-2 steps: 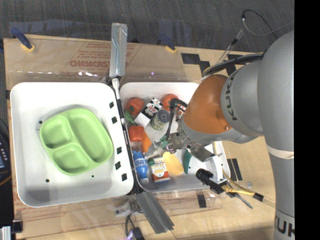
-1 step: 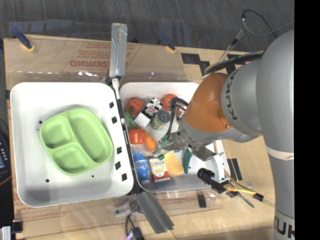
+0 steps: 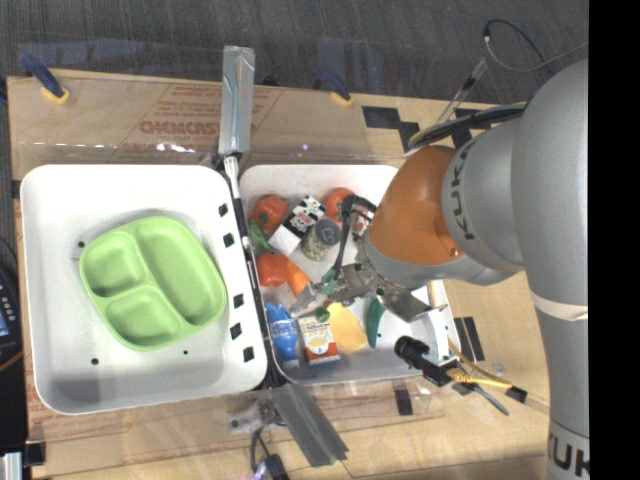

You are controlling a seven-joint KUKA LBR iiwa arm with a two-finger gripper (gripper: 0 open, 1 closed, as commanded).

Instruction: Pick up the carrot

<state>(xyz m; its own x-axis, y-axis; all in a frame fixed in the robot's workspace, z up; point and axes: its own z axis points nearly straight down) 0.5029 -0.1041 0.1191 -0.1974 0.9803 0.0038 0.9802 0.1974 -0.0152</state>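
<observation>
Camera view: carrot (image 3: pixel 281 271) lies in right bin (image 3: pixel 262 180) near its left wall, gripper (image 3: pixel 333 290) low just beside it among clutter, can't tell finger state, so pick looks not yet done.

Two white bins (image 3: pixel 40 268) sit on the worktop (image 3: pixel 120 108), one green divided plate (image 3: pixel 150 280) in the left one, one arm (image 3: pixel 520 198) at right.

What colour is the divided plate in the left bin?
Light green; the divided plastic plate shows clearly in the camera view.
</observation>
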